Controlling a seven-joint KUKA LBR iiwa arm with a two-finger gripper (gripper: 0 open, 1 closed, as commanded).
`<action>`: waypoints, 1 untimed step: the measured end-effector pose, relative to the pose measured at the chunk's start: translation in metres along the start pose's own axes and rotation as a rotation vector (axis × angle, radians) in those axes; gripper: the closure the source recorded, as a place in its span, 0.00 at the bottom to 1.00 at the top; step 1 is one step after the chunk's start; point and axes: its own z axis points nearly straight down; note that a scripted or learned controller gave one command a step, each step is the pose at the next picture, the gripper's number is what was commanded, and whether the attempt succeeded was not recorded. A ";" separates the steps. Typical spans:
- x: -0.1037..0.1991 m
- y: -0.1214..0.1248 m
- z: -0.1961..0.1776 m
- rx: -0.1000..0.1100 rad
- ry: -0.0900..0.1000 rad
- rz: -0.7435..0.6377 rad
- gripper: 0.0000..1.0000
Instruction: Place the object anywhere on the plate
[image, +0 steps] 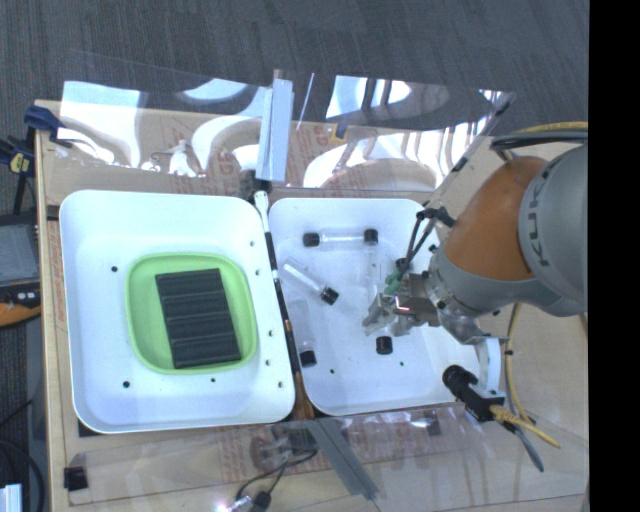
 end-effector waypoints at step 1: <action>0.000 0.000 0.000 0.000 0.000 0.000 0.00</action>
